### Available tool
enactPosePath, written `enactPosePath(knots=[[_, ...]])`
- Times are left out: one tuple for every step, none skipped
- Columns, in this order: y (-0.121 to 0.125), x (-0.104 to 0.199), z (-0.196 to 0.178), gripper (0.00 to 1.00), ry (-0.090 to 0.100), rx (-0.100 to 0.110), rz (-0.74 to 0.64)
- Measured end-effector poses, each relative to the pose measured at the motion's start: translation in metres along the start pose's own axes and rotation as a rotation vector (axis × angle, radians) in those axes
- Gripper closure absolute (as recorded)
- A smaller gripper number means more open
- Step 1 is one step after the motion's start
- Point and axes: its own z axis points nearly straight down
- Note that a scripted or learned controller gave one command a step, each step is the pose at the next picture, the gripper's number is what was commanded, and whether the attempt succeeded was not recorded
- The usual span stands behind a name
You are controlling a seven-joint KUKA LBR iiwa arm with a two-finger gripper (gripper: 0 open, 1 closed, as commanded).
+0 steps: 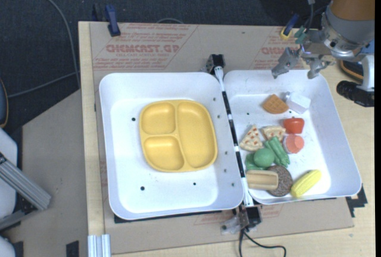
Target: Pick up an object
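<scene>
Nearest, lower right: yellow plastic corn cob (306,182) in the right white bin (341,131), beside a brown round patty (283,179). Left bin (119,131) carries a yellow divided plastic plate (177,134). Farthest, upper right: gripper (300,67) above the bin's far rim, jaws spread, grasping nothing.

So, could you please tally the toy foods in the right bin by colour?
Red: 2, tomato-like pieces
Green: 2, round vegetable, bean pods
Yellow: 1, corn cob
Orange-tan: 4
Brown: 1, round cookie
White: 1, block
Total: 11
</scene>
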Motion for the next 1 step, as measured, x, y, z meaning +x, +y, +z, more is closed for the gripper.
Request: enactPosePath(knots=[[-0.0432, -0.0278, 0.0879, 0.00, 0.000, 0.000, 0.001]])
